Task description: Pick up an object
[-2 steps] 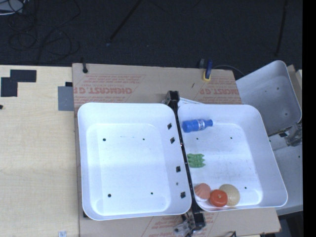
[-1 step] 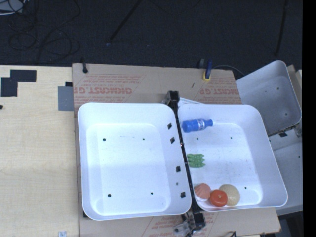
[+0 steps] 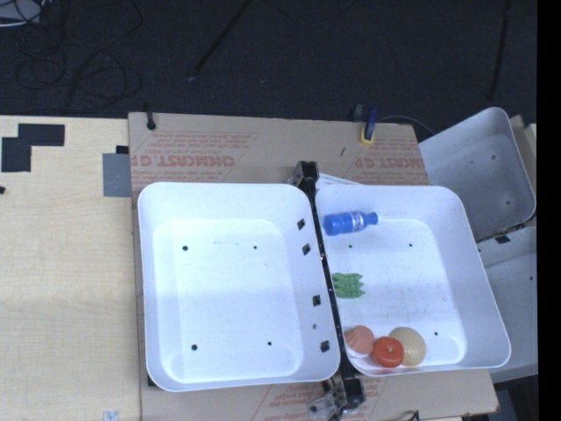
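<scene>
Two shallow white bins were seen side by side on the worktop [image 3: 70,261], with a sheet of printed cardboard [image 3: 228,152] laid under them. The left bin [image 3: 149,235] was seen with only its small dark holes marked on the floor. All the candidates for the pick lay in the right bin [image 3: 478,270].

A blue bottle [image 3: 349,223] with a white cap was lying on its side at the far left of that bin, close to the divider between the bins. Its long axis ran left to right, with the cap end pointing right and tilted slightly toward the far wall. A small green item [image 3: 348,285], ridged and hard to identify, was found nearer, also just beside the divider. In the near left corner three round pieces were bunched together and touching: a pinkish one [image 3: 358,338], a red one [image 3: 387,352] and a pale tan one [image 3: 408,345].

The claw was not caught in the camera view, so its state could not be told. Since the arm reaches in from the right, every object was judged to lie leftward of its approach, across the bare right half of the bin. The bottle was judged the easiest target: it stood apart, and its axis would best be straddled from the far and near sides.
</scene>
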Robot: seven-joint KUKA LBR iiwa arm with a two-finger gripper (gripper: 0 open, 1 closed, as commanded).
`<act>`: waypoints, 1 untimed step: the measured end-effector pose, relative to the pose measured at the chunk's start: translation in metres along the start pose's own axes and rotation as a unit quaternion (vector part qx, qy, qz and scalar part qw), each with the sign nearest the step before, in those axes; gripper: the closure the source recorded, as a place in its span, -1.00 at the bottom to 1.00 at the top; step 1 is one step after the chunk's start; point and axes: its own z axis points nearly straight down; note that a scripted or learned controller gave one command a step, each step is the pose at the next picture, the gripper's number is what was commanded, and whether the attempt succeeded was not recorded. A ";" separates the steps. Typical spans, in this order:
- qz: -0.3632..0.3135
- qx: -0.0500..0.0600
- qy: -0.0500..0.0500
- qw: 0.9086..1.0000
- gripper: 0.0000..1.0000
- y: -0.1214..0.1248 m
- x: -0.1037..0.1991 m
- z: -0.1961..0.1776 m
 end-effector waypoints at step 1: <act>0.001 0.002 0.000 1.000 1.00 0.000 0.001 0.015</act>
